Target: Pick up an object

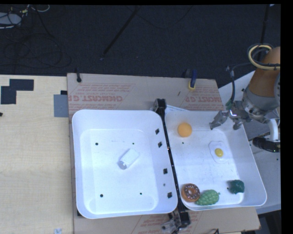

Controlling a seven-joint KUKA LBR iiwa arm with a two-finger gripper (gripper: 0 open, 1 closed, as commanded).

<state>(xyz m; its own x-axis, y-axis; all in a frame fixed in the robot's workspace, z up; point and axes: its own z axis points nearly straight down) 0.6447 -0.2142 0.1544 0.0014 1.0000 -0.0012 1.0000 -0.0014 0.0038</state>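
Nothing picked yet: gripper hangs at the upper right edge of the right bin, fingers spread open and empty, while orange ball, fried egg, donut, grapes and broccoli all lie untouched in it.

cardboard sheet under both bins, printed | blue-yellow clamp at sheet's 1 o'clock edge | wooden table at 9 o'clock | cables at 11 o'clock

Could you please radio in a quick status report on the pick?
Gripper open, holding nothing, over right bin's far edge. Orange ball nearest, untouched. Path clear.
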